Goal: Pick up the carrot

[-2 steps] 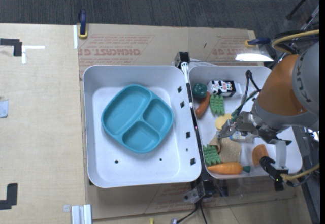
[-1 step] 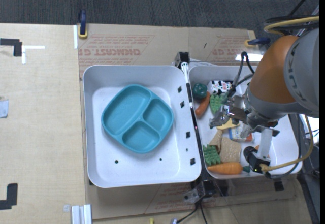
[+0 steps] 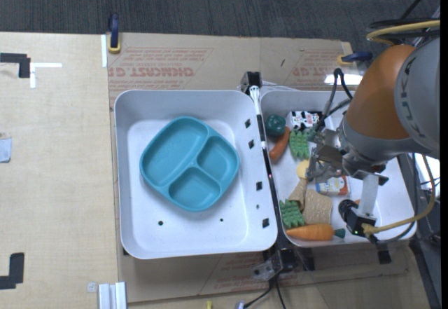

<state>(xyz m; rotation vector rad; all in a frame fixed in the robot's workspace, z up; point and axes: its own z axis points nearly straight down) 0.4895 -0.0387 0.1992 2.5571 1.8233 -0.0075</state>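
Currently, the carrot is located at the near edge of the right bin, beside a slice of bread. The pincer is positioned above the bin's middle; whether it is released or clenched cannot be determined.

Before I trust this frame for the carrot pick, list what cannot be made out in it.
- Gripper: whether it is open or shut cannot be told in the camera view; the arm's wrist covers it.
- Right bin: its middle and right part lie under the arm.
- Small toys beside the gripper: too small and partly covered to name.
- Orange piece by the divider: too small to name; the carrot lies at the near wall.
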